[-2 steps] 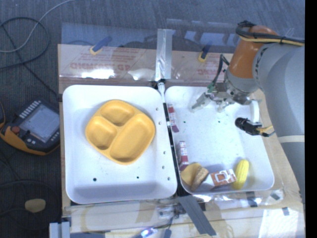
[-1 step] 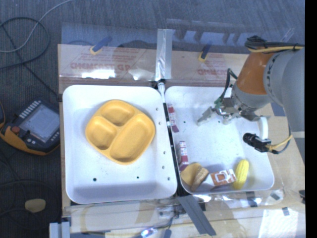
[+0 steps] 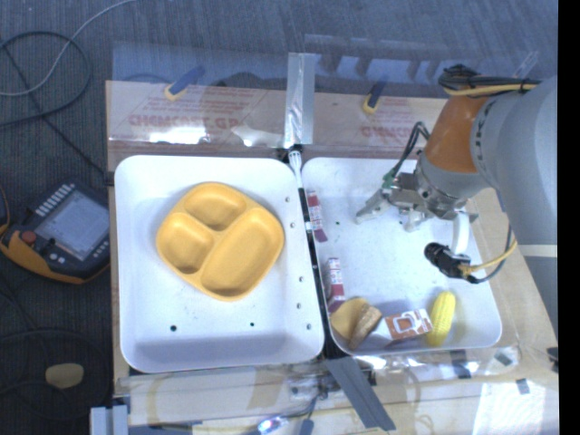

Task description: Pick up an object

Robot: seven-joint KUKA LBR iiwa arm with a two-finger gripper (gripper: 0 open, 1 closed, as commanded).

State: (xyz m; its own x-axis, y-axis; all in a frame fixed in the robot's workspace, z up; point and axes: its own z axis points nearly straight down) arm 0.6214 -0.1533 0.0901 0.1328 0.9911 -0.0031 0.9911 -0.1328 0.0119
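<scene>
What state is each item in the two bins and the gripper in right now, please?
Yellow divided plate: upright in the left bin, nothing on it.
Bread roll: lying in the right bin's near corner.
Corn cob: lying beside a small carton.
Gripper: above the right bin, holding nothing.

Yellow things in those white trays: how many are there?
2. A yellow divided plate lies in the left bin. A yellow corn cob lies at the right bin's near edge, beside a small carton. Nothing else yellow shows.
</scene>
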